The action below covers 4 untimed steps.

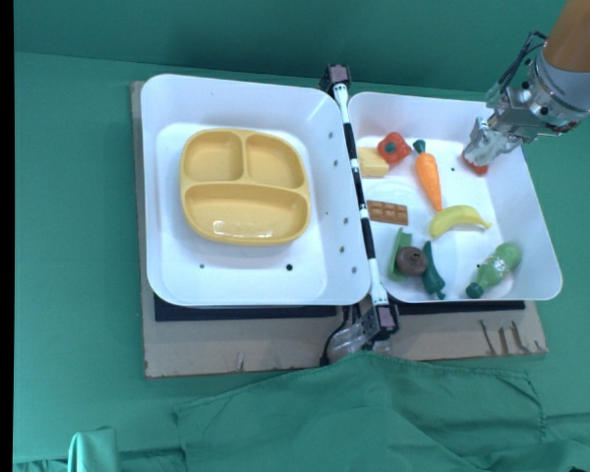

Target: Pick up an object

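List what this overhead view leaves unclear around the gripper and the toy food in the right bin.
- Gripper: finger state unreadable; too small and seen from above.
- Red object under it: mostly covered by the gripper, identity unclear.
- Brown round item: too small to identify.
- Arm: cut off by the top edge.

R bin crowded; open gap beside banana

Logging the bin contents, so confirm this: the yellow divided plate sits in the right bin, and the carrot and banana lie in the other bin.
Wrong bin: the camera view shows the yellow divided plate in the left bin. The carrot and banana lie in the other, right bin.
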Tool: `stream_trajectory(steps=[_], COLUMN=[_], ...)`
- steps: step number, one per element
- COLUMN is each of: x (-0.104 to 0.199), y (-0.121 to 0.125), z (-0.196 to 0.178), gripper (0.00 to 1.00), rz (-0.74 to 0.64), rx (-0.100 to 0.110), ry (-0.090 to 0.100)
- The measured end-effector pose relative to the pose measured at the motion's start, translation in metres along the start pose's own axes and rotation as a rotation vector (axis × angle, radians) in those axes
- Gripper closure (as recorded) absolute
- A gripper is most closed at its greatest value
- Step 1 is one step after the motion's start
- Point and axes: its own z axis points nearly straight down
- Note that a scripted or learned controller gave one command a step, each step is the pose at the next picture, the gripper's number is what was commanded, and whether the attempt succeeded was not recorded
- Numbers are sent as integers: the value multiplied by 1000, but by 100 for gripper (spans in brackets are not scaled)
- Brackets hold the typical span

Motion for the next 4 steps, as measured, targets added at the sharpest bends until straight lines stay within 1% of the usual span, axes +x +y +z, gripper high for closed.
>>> stream_trajectory(steps=[1, 2, 3, 4], x=[-16, -15, -14, 28], y=[20, 55, 103, 89], z=[53, 77, 94, 104], gripper=[100, 100, 100, 100], rz=[-3, -7, -8, -7], rx=[12, 5, 14, -2], ry=[3, 0, 2, -2])
